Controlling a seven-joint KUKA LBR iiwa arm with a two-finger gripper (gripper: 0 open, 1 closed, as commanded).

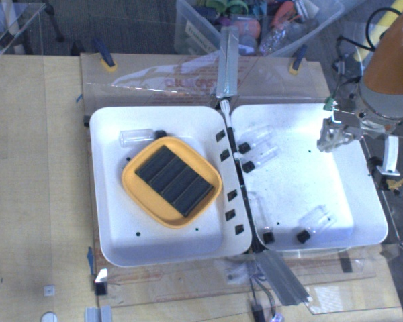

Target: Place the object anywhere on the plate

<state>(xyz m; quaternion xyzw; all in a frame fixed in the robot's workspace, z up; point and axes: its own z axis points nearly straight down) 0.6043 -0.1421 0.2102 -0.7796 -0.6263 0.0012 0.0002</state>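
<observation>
Since nothing could be made out in the tool (332, 137), the object was judged to be one of the clear, black-capped vials lying loose in the right bin (363, 200). Two far vials (260, 145) were seen close together beside the divider (236, 173), and a near vial (317, 219) lay towards the near right corner. None of them was touched by the tool. A lone vial (136, 137) of the same kind lay in the left bin (111, 233), just beside the far edge of the plate (136, 181) but not on it.

The plate, yellow with a dark slatted pad (174, 174) in its middle, was set at a slant in the left bin, well apart from every vial in the right one. The tool hung over the far right part of the right bin, below the orange band of the arm (388, 59). Whether it was wide or narrow could not be told, its outline being blurred against the white. Both bins were carried by the desk (33, 180).

The risks were judged to come mostly from the vials themselves. Being clear, they were hardly told from the white floor, so a descent could be aimed badly. Being round and smooth, they could roll away or be squeezed out sideways. The raised divider would have to be cleared during the carry, and a vial released on the slanted rim could roll off the plate.
</observation>
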